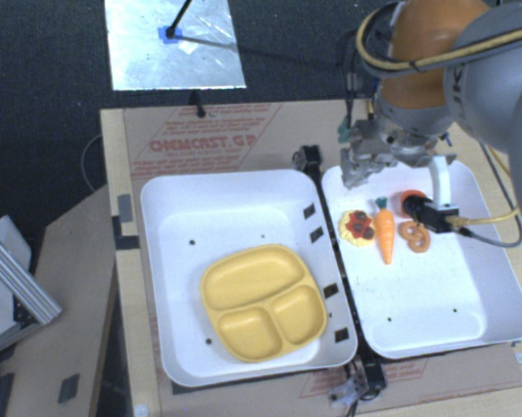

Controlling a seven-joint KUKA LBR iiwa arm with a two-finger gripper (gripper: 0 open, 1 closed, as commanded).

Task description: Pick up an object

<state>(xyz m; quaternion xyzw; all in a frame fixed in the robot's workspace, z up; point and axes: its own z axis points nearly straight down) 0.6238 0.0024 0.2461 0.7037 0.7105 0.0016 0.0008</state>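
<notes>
Camera view: gripper (363,170) near right bin's (450,328) back edge, fingers perhaps hidden

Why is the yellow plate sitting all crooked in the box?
The yellow divided tray does lie turned at an angle in the left bin, not squared with its walls. Nothing looks spilled or broken. The toy carrot, pizza slice and pretzel lie close together in the right bin.

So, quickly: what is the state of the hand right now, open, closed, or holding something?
Hand: cannot be told from this view; it hovers above the right bin, near the carrot.
</notes>
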